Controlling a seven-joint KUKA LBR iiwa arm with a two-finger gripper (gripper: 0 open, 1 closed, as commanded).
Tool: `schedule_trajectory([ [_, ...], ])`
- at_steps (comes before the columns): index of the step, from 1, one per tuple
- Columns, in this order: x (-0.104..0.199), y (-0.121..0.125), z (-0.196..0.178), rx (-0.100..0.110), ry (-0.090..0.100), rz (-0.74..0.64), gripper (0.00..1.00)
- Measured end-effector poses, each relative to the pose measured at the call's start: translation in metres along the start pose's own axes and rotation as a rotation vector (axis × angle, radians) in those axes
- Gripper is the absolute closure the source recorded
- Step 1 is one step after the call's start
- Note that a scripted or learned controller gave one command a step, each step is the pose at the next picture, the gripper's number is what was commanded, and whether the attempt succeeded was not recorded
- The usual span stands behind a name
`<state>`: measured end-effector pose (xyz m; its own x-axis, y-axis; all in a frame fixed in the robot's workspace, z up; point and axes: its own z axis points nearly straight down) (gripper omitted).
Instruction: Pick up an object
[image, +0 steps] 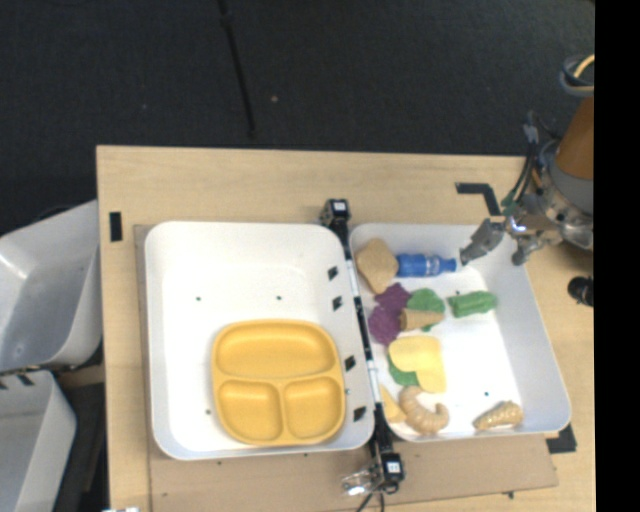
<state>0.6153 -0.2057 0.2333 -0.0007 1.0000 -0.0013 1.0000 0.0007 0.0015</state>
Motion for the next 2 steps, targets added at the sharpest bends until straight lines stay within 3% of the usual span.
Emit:
schedule_trajectory([
  [1, 0.068, -0.013, 0.093, 0.009, 0.005, -0.005, 0.00],
  [2, 0.094, -0.007, 0.134, 0.001, 0.000, -0.003, 0.00],
])
